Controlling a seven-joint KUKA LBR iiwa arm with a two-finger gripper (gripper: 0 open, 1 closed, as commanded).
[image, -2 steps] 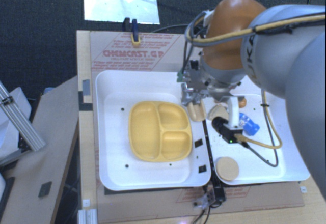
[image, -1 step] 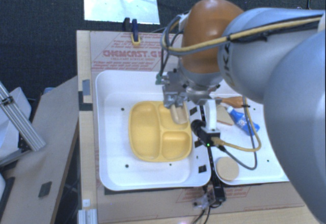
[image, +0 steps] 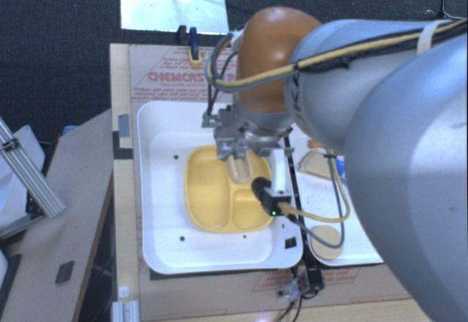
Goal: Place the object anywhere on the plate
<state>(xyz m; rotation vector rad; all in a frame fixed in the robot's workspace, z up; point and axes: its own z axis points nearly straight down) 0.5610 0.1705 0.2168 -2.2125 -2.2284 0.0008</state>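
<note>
A yellow divided plate (image: 212,200) lies in the left white bin (image: 164,159). My gripper (image: 238,168) hangs over the plate's upper right part, below the orange wrist band (image: 267,57). The arm hides the plate's far right rim. I see no object lying on the visible part of the plate. In the right bin (image: 362,251) lie a pale wedge-shaped piece (image: 316,164) and a round tan disc (image: 327,236), both partly hidden by the arm.
The big grey arm (image: 387,130) covers most of the right bin. A black cable with a green light (image: 265,195) hangs over the plate's right side. A cardboard sheet (image: 164,75) lies under the bins. Metal rails (image: 25,167) sit at far left.
</note>
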